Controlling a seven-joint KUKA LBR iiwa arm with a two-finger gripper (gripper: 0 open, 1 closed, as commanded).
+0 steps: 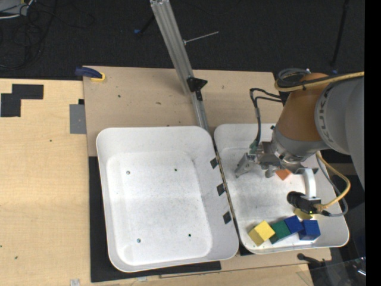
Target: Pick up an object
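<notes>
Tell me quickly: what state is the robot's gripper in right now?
Gripper: cannot be told; it hangs over the right white bin, nothing visibly held.

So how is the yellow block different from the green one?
The yellow block is yellow and sits at the left end of the row; the green block is green and sits between it and the blue blocks. Yellow looks turned cornerwise, green squarer. Both lie in the right bin, touching.

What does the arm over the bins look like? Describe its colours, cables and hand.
The arm is thick and rounded with a grey shell and a broad orange band above the wrist. Black cables loop beside that band and a yellow cable curls below. The hand is a small grey metal piece with thin fingers.
</notes>
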